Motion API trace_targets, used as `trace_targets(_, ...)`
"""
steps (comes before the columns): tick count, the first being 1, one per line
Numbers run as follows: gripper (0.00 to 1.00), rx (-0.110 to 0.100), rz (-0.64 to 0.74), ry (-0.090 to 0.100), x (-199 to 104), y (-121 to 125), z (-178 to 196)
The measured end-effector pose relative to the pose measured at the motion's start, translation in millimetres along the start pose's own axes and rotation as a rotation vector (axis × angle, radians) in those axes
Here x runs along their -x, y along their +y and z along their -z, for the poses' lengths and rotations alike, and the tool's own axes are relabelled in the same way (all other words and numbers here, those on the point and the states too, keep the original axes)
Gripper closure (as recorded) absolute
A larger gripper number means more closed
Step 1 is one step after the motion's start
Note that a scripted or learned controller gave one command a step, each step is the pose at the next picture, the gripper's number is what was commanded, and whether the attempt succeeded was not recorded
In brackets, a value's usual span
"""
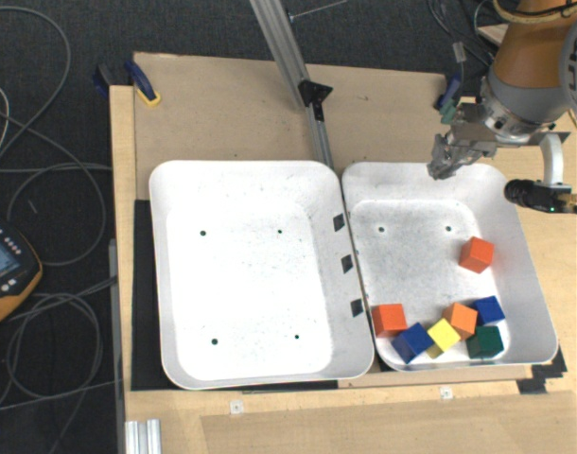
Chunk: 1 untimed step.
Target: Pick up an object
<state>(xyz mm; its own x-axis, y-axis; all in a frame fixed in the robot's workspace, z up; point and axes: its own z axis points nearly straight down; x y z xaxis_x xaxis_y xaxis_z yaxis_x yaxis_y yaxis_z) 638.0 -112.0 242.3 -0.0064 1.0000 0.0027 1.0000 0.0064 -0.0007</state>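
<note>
Hovering over the right bin's (515,253) far rim, the tool (444,166) is carrying nothing visible; whether it is apart or together I cannot tell. Going for the lone orange block (476,253), sitting mid-bin apart from the cluster, is looking easiest.

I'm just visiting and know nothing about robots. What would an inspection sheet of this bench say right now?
Surface: wooden bench bearing a left bin and a right bin, both white and speckled, side by side.
Job's things: seven blocks in the right bin. One orange block sits alone; an orange, a dark blue, a yellow, another orange, a blue and a green cluster along the near edge.
Clutter: blue clamps at the bench's far corners.
Gripper: gripper over the right bin's far rim, nothing seen in it.
Cables: black cables on the floor at left.
Surroundings: metal strut; handheld controller at left.
</note>
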Motion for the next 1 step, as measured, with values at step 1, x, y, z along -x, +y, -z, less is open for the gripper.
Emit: trace_targets(1,1.00,0.004,0.001,0.000,-57.2,5.7,10.6)
